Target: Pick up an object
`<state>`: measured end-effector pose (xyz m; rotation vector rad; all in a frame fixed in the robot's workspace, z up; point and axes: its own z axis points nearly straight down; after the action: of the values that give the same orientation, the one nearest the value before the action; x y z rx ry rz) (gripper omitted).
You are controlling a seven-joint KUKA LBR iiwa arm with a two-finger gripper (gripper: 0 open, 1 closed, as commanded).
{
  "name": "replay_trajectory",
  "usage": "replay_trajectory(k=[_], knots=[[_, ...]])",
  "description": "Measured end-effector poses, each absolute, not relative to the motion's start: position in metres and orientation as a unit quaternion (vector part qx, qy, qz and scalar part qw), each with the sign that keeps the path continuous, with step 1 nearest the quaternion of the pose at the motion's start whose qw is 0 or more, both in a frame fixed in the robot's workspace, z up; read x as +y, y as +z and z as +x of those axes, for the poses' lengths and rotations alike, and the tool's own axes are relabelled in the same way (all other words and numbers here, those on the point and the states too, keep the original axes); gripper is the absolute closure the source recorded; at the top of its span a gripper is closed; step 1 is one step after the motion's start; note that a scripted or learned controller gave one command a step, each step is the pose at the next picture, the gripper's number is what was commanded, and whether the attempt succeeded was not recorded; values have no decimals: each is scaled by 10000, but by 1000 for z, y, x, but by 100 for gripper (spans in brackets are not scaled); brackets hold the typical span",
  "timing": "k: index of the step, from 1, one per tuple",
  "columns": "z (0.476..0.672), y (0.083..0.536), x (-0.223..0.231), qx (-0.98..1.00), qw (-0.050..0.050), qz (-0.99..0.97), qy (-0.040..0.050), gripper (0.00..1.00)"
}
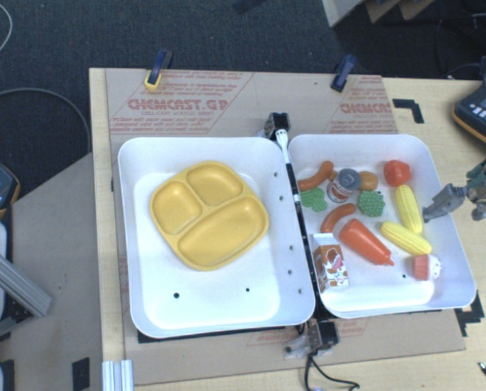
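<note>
The right white bin (450, 259) holds several toy foods: a red tomato (397, 172), two yellow corn cobs (407, 206) (405, 237), an orange carrot (365, 243), a green broccoli (371, 204), a sausage (339, 216), a small can (340, 186) and a brown and white carton (330, 267). My gripper (454, 210) hangs over this bin's right rim, just right of the upper corn cob. Its grey fingers (440, 203) are spread apart, open, with nothing between them.
In the left white bin (137, 218) lies a yellow divided plate (210, 214). A black hinge strip (291, 194) runs between the bins. A small red and white piece (424, 265) sits near the right bin's front corner. Clamps hold the cardboard at the back.
</note>
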<state>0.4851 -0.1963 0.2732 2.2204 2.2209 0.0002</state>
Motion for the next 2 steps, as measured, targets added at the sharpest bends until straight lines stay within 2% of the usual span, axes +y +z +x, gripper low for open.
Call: replay_trajectory(k=[1, 2], knots=[[486, 284, -197, 7076, 24, 7066, 6, 100], [479, 230, -159, 7083, -40, 7059, -9, 100]])
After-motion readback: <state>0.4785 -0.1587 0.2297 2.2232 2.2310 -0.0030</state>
